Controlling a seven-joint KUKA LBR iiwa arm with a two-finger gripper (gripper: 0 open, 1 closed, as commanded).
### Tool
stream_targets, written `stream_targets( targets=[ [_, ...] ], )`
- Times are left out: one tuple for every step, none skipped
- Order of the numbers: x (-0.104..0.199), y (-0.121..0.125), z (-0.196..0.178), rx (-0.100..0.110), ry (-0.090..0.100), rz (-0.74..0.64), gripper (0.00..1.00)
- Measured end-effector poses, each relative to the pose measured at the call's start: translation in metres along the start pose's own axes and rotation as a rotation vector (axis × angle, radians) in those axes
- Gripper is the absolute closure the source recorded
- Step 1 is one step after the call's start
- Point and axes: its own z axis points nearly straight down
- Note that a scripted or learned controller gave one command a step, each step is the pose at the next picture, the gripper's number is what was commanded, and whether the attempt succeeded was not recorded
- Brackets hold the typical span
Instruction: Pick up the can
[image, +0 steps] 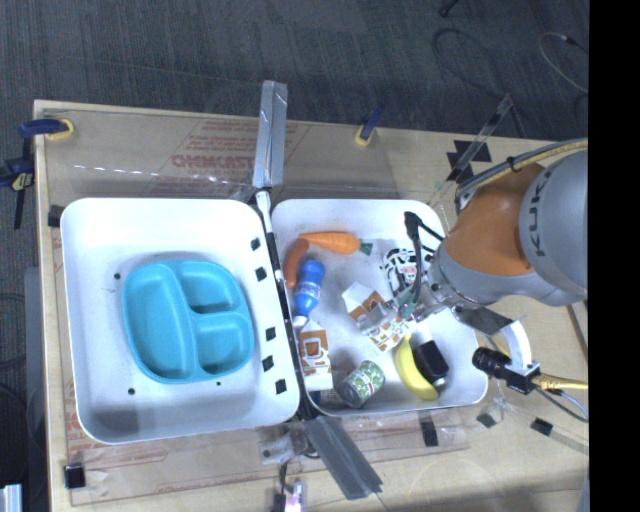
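The can, green and silver, lies on its side near the front wall of the right bin. My gripper hangs over the middle right of that bin, among small cartons, up and to the right of the can and apart from it. The grey arm with its orange band reaches in from the right and hides part of the bin's right side.
The right bin also holds a carrot, a blue bottle, a brown and white box, a yellow piece with a black item and a black-and-white item. In the left bin lies a blue divided tray.
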Motion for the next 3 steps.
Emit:
stream_targets(
  targets=[
    [0.039, 0.027, -0.128, -0.001, -0.001, 0.276, 1.00],
    [0.120, 0.054, -0.038, 0.004, 0.001, 0.337, 1.00],
    [0.185, 0.033, -0.038, 0.007, 0.002, 0.603, 1.00]
  ],
)
